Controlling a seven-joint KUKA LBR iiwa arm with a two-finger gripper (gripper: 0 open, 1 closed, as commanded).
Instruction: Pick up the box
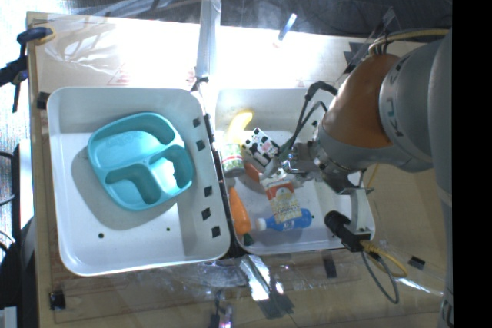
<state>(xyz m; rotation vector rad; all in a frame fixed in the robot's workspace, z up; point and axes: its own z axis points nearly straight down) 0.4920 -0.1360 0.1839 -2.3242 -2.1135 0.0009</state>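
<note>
The surface (115, 50) carries 2 shallow white bins side by side. The left bin (77, 242) holds a light blue divided tray (140, 160) with 3 compartments, lying tilted toward the bin's upper middle. The right bin (307, 242) holds a cluster of small things gathered toward its left side. The box (282, 200), a small carton with a red top and a pale yellow-green face, lies near the middle of that bin, its red end pointing toward the arm's wrist. Just below it, touching or nearly touching, lies a bottle (286, 221) with a blue body and a white end. An orange item shaped like a carrot (240, 214) lies along the bin's left wall. Above the box sit a black-and-white patterned item (261, 144), a yellow banana-like piece (240, 123) and a small can (232, 160) with a green and red label. The grey arm (415, 119) with its orange band reaches in from the right, and the end effector (288, 161) sits low over the right bin, just above the box's red end. Whether its fingers are apart or closed cannot be told at this angle, nor whether anything is between them.
</note>
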